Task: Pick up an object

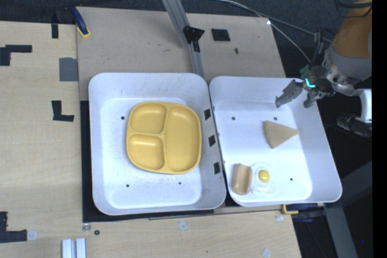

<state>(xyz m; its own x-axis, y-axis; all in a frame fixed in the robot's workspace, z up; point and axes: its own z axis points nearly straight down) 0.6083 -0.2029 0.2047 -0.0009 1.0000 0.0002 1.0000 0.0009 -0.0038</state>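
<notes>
In the right bin lie a tan wedge-shaped piece, a tan cylinder like a bread roll and a white fried egg with a yellow yolk. My gripper hangs over the bin's upper right corner, above and right of the wedge. Its two dark fingers are spread apart with nothing between them. The left bin holds a yellow divided plate.
A grey metal pole slants across the bench behind the bins. Cables run along the back. Black tape marks and a blue-yellow clamp sit on the wooden bench at the left.
</notes>
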